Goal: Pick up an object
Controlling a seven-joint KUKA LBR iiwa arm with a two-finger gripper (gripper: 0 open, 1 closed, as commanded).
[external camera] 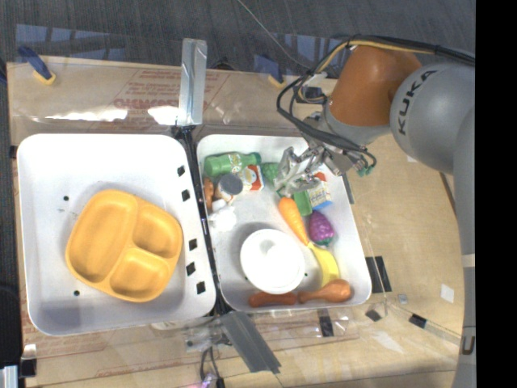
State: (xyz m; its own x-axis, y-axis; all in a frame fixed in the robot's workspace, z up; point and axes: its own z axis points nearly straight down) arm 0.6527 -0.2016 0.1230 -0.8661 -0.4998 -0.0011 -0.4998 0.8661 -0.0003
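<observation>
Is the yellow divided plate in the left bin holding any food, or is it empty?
Empty. The yellow divided plate lies flat in the left bin, and all three compartments show bare yellow surface.

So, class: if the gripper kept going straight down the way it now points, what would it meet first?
Probably the small green item directly under the gripper in the right bin, just above the carrot. Depth is hard to judge from this slanted view, so it may already be touching.

The bench [404,217], pale wood-toned, carries two shallow white bins side by side: left bin [40,217] at nine o'clock, right bin [359,253] just past centre toward three. Touching walls in the middle. Black tape marks [378,273] dot the five o'clock corner.
</observation>
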